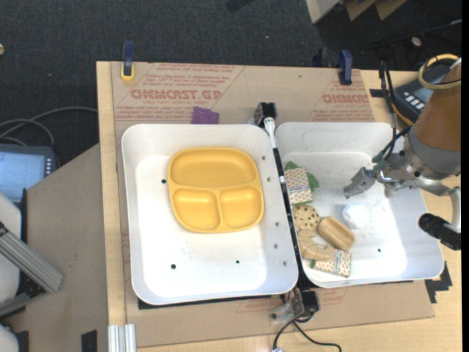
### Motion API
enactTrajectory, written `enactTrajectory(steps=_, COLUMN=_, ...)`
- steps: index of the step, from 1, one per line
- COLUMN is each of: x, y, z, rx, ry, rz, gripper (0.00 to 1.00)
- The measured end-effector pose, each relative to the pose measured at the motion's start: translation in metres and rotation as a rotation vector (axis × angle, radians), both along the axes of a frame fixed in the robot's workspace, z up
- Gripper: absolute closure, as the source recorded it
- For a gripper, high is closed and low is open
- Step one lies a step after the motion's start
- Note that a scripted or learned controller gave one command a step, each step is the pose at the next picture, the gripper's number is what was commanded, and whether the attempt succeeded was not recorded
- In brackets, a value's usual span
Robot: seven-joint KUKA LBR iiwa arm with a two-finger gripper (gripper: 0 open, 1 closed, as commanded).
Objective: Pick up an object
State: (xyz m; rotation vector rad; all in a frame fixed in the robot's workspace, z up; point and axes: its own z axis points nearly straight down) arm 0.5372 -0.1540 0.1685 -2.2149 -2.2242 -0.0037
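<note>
The right bin (pixel 410 262) holds a cluster of small items along its left side. A patterned packet (pixel 298 186) lies on a green piece (pixel 310 180) at the top. Below them are a chocolate-chip cookie (pixel 305 216), a brown bread roll (pixel 335 233), a tan piece (pixel 316 250) and another patterned packet (pixel 334 265). A pale white round object (pixel 357 214) rests right of the cookie. My gripper (pixel 357 184) hangs over the bin's middle, just above the white object and right of the green piece. Nothing is visibly in its grasp.
The left bin (pixel 146 218) carries a yellow three-compartment plate (pixel 215 189). A black clamp (pixel 264 112) sits at the top of the seam between the bins. A purple scrap (pixel 204 115) lies on the board behind the left bin. Cables and a black part (pixel 440 229) crowd the right edge.
</note>
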Motion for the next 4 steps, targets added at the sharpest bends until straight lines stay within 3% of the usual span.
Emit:
enactTrajectory(steps=1, x=-0.029, y=0.008, z=-0.088, rx=-0.002, ry=0.004, rz=-0.005, gripper=0.0)
enactTrajectory(steps=2, x=0.0, y=-0.004, z=-0.084, rx=-0.006, ry=-0.004, rz=-0.004, gripper=0.0)
enactTrajectory(steps=3, x=-0.058, y=-0.069, z=-0.083, rx=0.007, ry=0.001, rz=-0.004, gripper=0.0)
enactTrajectory(steps=4, x=-0.055, y=0.029, z=0.007, rx=-0.001, ry=-0.009, rz=0.007, gripper=0.0)
